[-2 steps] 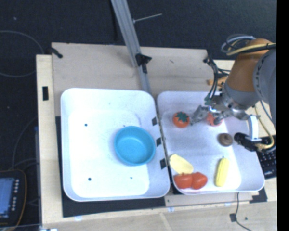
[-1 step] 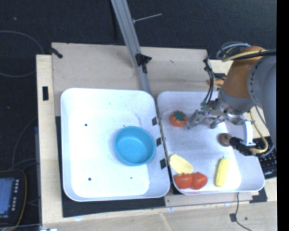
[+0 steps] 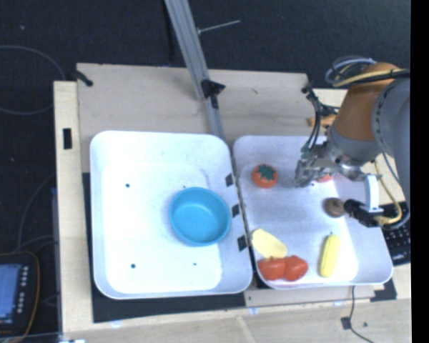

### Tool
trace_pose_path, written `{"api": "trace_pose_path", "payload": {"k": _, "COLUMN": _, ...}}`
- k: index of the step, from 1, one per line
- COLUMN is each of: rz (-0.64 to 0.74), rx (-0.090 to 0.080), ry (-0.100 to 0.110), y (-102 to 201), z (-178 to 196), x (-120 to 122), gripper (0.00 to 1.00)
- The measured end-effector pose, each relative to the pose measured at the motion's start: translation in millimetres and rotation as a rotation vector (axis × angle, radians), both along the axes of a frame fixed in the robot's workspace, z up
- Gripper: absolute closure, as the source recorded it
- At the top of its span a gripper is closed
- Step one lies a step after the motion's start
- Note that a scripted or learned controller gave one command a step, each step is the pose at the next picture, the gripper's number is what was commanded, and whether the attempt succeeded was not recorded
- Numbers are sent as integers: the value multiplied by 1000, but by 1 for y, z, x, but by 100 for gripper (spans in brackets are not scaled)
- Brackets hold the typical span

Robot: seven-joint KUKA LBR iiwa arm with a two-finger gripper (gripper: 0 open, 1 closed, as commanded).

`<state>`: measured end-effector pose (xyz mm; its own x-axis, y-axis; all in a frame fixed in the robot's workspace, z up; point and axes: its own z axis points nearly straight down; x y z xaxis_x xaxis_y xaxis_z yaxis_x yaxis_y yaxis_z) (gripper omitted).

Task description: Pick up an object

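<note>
My gripper (image 3: 307, 175) hangs over the upper part of the right bin (image 3: 300, 213), pointing down to the left of a small pinkish thing half hidden by the wrist. A red tomato with a green top (image 3: 264, 176) lies a short way to its left, apart from it. A small brown round object (image 3: 333, 206) sits below and right of the gripper. Along the bin's front lie a yellow wedge (image 3: 269, 244), a red pepper (image 3: 283, 268) and a yellow corn cob (image 3: 329, 255). The left bin (image 3: 129, 263) holds a blue bowl (image 3: 199, 216).
A grey slanted pole (image 3: 193, 56) rises from the seam between the bins at the back. Black cables and a connector (image 3: 368, 213) hang by the arm at the right bin's right wall. A small screen (image 3: 7, 291) sits at the far lower left, off the bench.
</note>
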<state>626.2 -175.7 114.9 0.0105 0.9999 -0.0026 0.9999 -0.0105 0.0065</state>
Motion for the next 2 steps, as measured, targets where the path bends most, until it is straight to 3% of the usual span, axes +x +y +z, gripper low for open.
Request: {"api": "trace_pose_path", "payload": {"k": 2, "rz": 8, "rx": 2, "ry": 0, "y": -11, "z": 103, "x": -5, "gripper": 100}}
